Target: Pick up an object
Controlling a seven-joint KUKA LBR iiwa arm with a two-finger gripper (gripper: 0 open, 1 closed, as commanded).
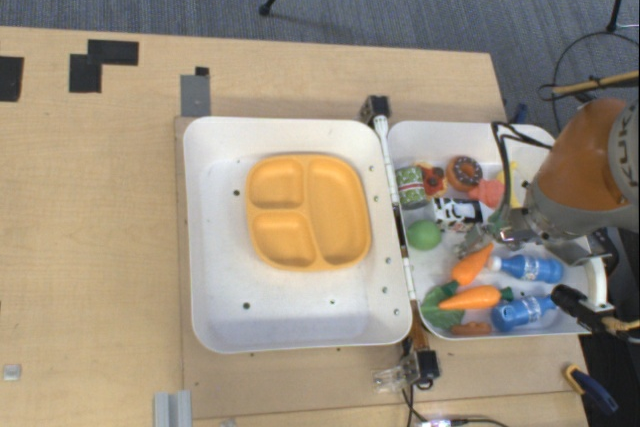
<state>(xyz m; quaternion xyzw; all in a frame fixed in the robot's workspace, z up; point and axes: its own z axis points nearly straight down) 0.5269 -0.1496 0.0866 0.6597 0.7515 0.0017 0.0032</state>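
The right bin (470, 133) holds a heap of small toys. Among them are a green ball (424, 235), two orange carrots (470, 266) (470, 298), two blue bottles (530, 268) (520, 313), a green can (411, 185), a black-and-white item (456, 210) and a round brown piece (465, 171). My gripper (488, 234) hangs low over the middle of this bin, just above the upper carrot and left of the upper blue bottle. The orange-banded wrist (590, 160) hides the bin's right side.
The left bin (215, 215) carries a yellow divided plate (305, 212) at its middle. A ridge (392, 205) separates the two bins. The wooden bench (90, 245) stretches to the left. Cables and a clip (410, 370) lie at the front edge.
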